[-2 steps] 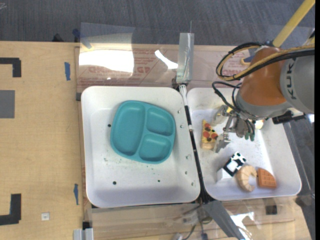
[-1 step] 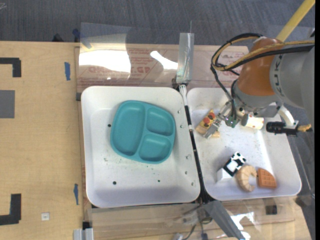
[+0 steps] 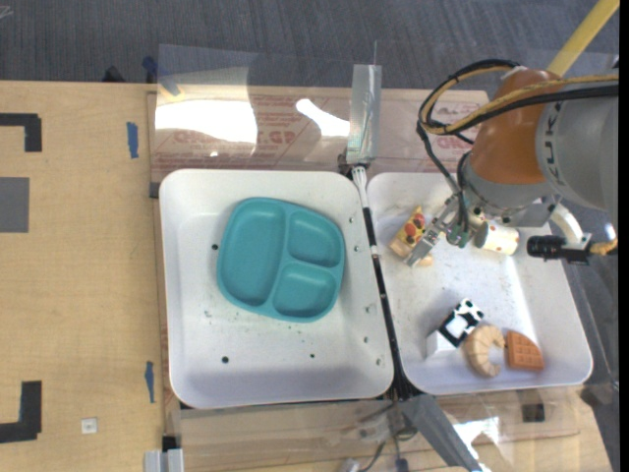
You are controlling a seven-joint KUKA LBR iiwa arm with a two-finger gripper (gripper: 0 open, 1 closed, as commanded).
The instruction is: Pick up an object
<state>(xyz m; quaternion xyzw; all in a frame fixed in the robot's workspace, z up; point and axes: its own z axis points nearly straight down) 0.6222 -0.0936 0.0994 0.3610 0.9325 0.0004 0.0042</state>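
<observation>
My gripper [image 3: 439, 238] hangs low over the upper left part of the right bin [image 3: 550, 293], below the arm's orange band [image 3: 511, 136]. A small yellow, red and tan toy [image 3: 412, 231] lies right against the gripper's left side; whether it is held is hidden. A white piece [image 3: 498, 240] sits just right of the gripper. Toward the bin's front lie a black and white block [image 3: 460, 323], a beige pastry-shaped toy [image 3: 484, 350] and an orange waffle-shaped toy [image 3: 524, 352].
The left bin [image 3: 187, 342] holds a teal divided plate [image 3: 280, 259]. A ridge [image 3: 378, 293] separates the two bins. Clear plastic sheeting [image 3: 256, 126] lies behind the bins, and black cables [image 3: 442, 116] loop above the wrist.
</observation>
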